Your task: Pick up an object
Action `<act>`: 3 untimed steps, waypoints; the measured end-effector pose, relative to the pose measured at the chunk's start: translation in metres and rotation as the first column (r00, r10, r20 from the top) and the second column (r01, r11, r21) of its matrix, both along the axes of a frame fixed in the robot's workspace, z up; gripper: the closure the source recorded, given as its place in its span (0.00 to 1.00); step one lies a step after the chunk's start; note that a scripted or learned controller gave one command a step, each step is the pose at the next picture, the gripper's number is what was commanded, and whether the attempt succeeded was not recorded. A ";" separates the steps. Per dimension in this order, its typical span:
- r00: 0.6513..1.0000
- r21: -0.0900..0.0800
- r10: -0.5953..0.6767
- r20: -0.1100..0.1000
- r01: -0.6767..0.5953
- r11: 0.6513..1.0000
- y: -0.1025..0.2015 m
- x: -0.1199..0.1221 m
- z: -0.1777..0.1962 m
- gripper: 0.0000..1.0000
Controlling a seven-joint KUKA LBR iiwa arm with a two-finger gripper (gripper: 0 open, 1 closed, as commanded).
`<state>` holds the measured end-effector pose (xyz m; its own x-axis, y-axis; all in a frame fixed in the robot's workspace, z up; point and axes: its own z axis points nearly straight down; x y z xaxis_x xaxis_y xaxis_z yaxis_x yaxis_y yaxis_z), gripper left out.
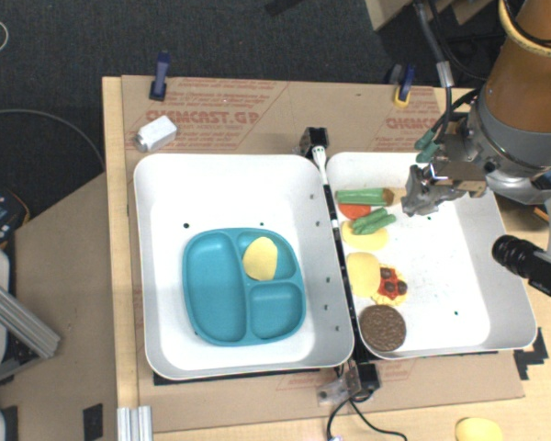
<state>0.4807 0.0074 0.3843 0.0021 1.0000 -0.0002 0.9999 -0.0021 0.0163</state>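
My gripper (pixel 420 202) hangs over the upper left part of the right bin (pixel 468 274), just right of a cluster of toy food. That cluster holds a green and orange piece (pixel 364 196), a red piece (pixel 353 211), a green pod (pixel 373 220) and a flat yellow piece (pixel 367 238). Lower along the bin's left side lie a pale yellow piece (pixel 363 269), a red and yellow piece with dark spots (pixel 389 285) and a brown round disc (pixel 383 327). I see nothing between the fingers.
The left bin (pixel 165 246) holds a teal divided tray (pixel 222 292) with a yellow lemon-like object (pixel 261 258) in its upper right compartment. A black clip (pixel 314 141) sits at the top between the bins. A black cylinder (pixel 523 260) juts in over the right bin's right rim.
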 end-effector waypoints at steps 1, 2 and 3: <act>1.000 0.001 0.008 -0.024 -0.008 1.000 0.055 -0.002 -0.064 1.00; 1.000 0.002 0.010 -0.013 -0.010 1.000 0.119 0.008 -0.056 1.00; 1.000 0.007 0.009 0.005 -0.009 1.000 0.173 0.051 0.096 1.00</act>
